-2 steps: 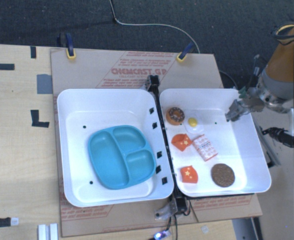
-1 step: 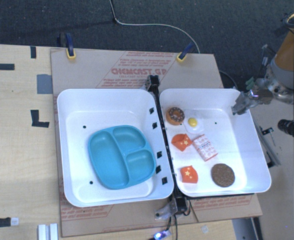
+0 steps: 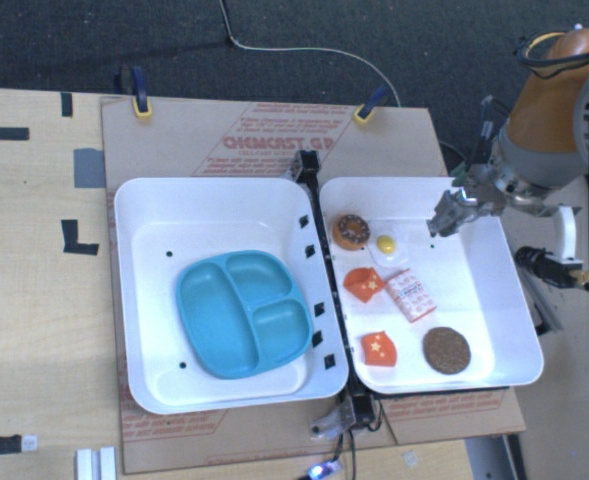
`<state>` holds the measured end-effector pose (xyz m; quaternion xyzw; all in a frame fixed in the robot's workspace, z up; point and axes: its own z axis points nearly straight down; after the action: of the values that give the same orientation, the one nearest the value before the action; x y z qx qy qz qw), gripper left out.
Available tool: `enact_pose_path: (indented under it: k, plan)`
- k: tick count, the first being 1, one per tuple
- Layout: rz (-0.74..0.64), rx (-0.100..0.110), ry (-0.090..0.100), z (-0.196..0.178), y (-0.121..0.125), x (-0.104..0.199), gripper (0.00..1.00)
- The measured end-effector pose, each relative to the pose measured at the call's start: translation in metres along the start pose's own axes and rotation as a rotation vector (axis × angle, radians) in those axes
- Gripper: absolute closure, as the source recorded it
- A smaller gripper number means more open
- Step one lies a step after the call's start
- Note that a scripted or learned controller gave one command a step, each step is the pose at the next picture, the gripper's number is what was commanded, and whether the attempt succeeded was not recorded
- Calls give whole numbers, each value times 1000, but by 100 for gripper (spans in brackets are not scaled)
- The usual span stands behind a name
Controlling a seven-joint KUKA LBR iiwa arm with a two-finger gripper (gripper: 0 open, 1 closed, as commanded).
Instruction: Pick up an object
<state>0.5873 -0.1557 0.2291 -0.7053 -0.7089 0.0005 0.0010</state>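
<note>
Camera view puts my gripper [image 3: 444,220] over the right bin [image 3: 494,268], near its far right corner; I cannot tell its state. Nearest it lie the yellow ball [image 3: 386,243] and chocolate donut [image 3: 352,231], both to its left, not touching it.

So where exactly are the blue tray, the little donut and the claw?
blue tray [image 3: 242,313]: camera view, on the ridge where its compartments meet, in the left bin.
donut [image 3: 352,231]: camera view, on its chocolate-brown ring, right bin.
claw [image 3: 444,220]: camera view, at its tip, over the right bin's upper part.
</note>
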Motion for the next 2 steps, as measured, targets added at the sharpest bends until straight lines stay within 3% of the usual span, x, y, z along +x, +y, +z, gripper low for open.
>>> enact_pose_path:
  k: [2]
  plan:
    - [-2,-2,0,-10,6,101,100]
